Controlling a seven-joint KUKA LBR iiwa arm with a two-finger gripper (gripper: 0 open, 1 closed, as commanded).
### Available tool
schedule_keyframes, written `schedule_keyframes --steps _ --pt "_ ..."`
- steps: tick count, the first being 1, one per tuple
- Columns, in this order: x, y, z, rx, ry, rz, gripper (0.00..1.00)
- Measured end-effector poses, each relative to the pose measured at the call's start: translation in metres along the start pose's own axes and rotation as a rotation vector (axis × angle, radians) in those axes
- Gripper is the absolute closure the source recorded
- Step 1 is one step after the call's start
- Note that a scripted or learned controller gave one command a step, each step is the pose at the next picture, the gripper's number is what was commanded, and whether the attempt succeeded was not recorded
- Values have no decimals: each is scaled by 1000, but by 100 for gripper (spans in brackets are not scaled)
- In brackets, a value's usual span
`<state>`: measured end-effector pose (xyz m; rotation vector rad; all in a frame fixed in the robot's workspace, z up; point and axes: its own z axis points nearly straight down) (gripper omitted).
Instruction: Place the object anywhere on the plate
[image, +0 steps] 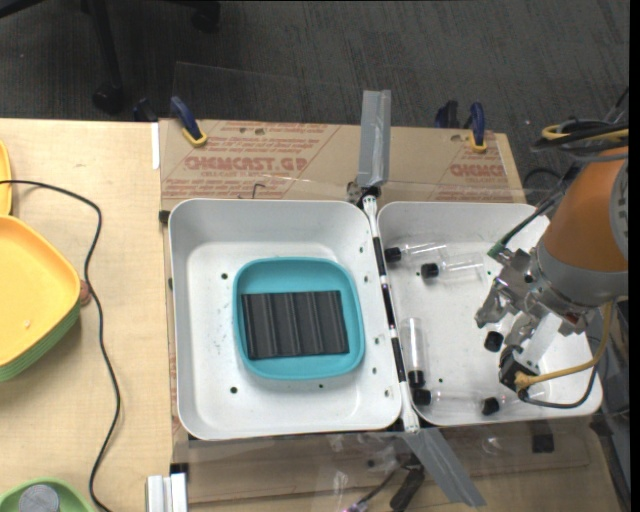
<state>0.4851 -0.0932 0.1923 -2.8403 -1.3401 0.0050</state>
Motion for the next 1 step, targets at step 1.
schedule_keyframes --steps 1 --pt "0 0 0 0 0 0 0"
